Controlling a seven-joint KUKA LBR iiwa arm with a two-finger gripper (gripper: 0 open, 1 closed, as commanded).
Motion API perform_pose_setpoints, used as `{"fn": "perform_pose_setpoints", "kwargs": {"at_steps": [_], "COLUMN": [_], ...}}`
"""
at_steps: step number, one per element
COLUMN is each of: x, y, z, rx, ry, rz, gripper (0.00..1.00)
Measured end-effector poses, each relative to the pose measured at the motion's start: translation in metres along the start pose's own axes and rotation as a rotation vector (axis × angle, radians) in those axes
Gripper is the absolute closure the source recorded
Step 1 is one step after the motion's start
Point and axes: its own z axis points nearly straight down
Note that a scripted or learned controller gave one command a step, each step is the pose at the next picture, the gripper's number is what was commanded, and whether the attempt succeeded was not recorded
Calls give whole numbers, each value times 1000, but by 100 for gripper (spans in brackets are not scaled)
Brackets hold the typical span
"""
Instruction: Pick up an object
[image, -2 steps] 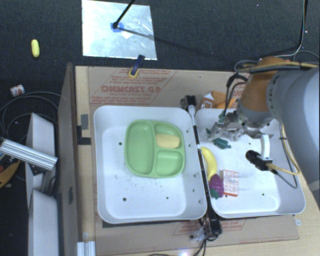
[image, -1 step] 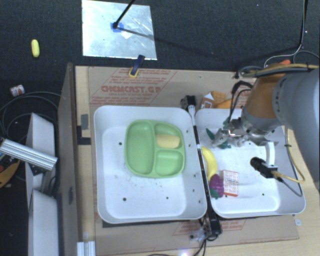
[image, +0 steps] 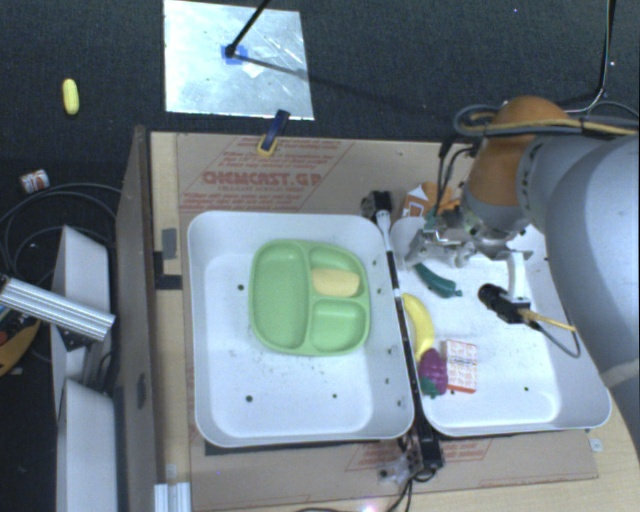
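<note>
As the gripper (image: 441, 246) is hovering just beside the teal object (image: 438, 279), it's likely lining up a grab. Apart or together: can't tell.

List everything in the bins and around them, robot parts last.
left-side bin: 1, white, view's left
right-side bin: 1, white, view's right
divided plate: 1, green, in left-side bin
food piece: 1, yellow, plate's upper-right compartment
banana: 1, yellow, right-side bin, along its left wall
purple item: 1, purple, at the banana's lower end
packet: 1, red and white, beside the purple item
teal item: 1, teal, right-side bin, near the gripper
silver sheet: 1, silver, beyond the bench
arm: 1, grey with orange band, from view's right
gripper: 1, metallic, over right-side bin's upper part
</note>
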Motion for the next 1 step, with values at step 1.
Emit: {"fn": "perform_pose_setpoints", "kwargs": {"at_steps": [1], "x": [-23], "y": [-32], "z": [1], "rx": [7], "ry": [-1], "rz": [7], "gripper": [0]}}
